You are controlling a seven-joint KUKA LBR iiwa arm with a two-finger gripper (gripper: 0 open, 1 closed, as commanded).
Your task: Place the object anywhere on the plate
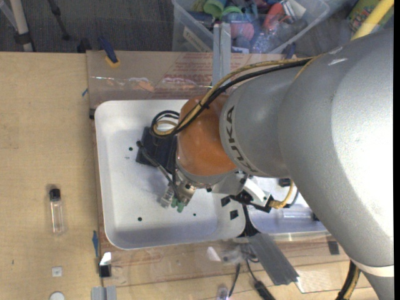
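While the arm (300,124) hangs low over the left bin (119,167), the plate is hidden.
Jaws (174,199) hover just above the bin floor, apparently reaching for a pick; their state and the object — can't tell.

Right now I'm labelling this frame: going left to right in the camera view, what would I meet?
Small clear vial on the bench → white bin → gripper over the bin → orange band → grey arm.
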